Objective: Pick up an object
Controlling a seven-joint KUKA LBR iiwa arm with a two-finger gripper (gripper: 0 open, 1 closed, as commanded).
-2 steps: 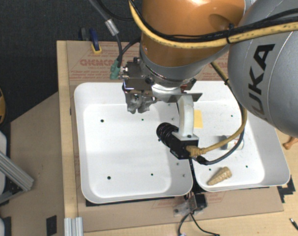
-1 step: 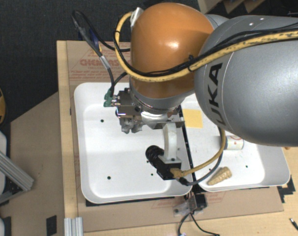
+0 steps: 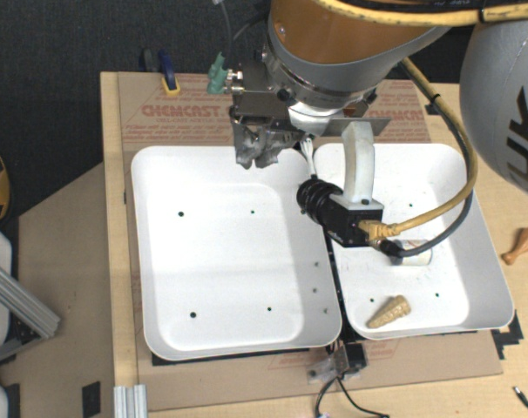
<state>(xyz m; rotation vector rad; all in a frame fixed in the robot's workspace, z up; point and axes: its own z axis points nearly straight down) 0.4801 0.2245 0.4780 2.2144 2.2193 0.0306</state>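
Cone-shaped tan object (image 3: 389, 311) lies near the front edge of the right bin (image 3: 473, 273), well apart from my gripper (image 3: 258, 151) and off to its right, toward the camera. My gripper hangs over the far edge of the left bin (image 3: 159, 259), with nothing visibly held. Whether it is spread or closed, I cannot tell. A black fitting with a yellow cable (image 3: 429, 216) sits between us.

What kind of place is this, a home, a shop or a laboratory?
Most likely a robotics lab or test bench. An industrial arm with exposed cables hangs over two white bins set on a cardboard sheet, and aluminium framing stands at the left edge.
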